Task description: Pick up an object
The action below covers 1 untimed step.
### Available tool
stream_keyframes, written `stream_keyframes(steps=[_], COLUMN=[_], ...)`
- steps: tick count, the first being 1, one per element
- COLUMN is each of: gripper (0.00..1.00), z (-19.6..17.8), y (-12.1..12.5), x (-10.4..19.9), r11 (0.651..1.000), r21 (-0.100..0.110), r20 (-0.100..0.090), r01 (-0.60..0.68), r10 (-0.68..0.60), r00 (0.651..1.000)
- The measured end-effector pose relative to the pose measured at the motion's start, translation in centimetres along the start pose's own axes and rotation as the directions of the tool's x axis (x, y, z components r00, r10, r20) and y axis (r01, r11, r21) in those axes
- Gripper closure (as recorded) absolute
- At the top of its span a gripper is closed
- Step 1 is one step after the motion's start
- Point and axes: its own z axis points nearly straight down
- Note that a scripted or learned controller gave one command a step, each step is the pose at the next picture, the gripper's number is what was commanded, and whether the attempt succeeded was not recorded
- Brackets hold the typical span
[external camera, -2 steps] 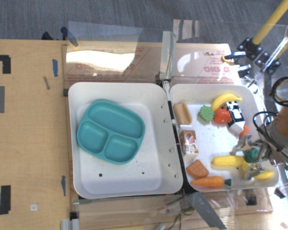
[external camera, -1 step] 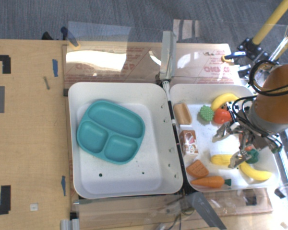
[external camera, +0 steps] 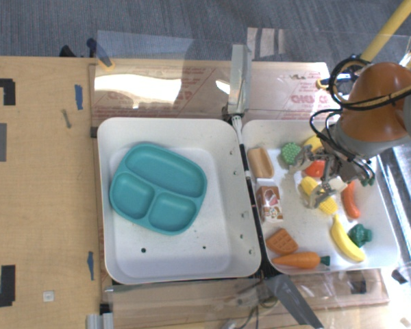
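Low over the right bin (external camera: 390, 233), my gripper (external camera: 323, 181) hangs among toy foods; whether it is released or clenched, I cannot tell. Just beside it lie a red piece (external camera: 316, 169), yellow pieces (external camera: 309, 184) and, at ten o'clock, green broccoli (external camera: 290, 153). A chili (external camera: 351, 201) sits at three o'clock, a banana (external camera: 345, 239) at five, a carrot (external camera: 298, 260) at six. A bread roll (external camera: 260, 162) and a wrapped snack (external camera: 270, 203) lie at nine. Beyond them, the left bin (external camera: 123, 252) holds a teal divided plate (external camera: 157, 188).
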Motion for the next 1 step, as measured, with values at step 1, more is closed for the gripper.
stream_keyframes(steps=[1], gripper=[0.00], z=[-0.10], y=[0.47], x=[7.23], r11=[0.997], r21=[0.000], r20=[-0.002], r01=[0.079], r10=[-0.079], r00=[0.997])
